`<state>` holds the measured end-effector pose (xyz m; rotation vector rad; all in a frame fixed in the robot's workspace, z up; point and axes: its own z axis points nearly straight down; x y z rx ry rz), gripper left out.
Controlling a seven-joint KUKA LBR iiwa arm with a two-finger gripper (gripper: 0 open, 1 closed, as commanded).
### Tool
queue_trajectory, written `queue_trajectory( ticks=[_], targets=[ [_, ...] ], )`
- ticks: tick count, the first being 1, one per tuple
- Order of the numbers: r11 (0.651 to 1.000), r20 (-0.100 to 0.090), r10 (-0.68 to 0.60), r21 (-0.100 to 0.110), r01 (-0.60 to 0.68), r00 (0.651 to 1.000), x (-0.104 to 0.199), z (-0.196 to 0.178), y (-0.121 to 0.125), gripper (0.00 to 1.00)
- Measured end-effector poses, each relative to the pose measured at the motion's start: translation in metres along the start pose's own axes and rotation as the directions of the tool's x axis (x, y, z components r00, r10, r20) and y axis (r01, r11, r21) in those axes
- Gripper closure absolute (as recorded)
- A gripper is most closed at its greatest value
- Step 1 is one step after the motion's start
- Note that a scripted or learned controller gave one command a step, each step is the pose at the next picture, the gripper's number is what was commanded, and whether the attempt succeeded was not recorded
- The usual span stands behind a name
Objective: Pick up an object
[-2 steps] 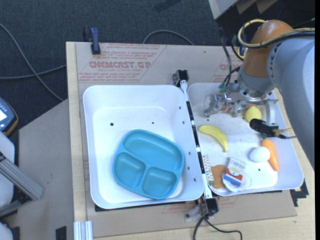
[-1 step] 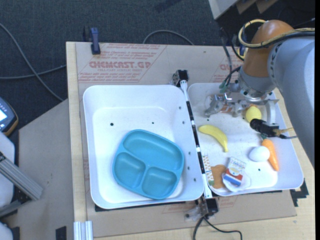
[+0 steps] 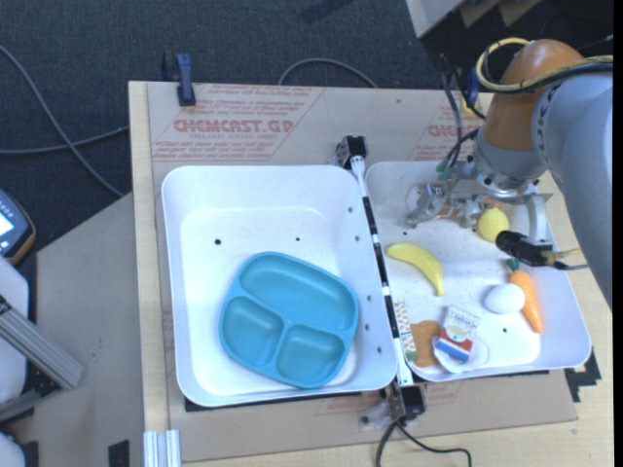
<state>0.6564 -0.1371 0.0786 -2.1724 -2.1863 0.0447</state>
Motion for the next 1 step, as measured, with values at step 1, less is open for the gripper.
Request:
queue_trajectory(
  ticks=[1],
  targets=[
    [1.000, -0.012, -0.002, -0.003, 0.002, 1.000, -0.0374, -0.0011, 0.0014, 0.00]
  ],
)
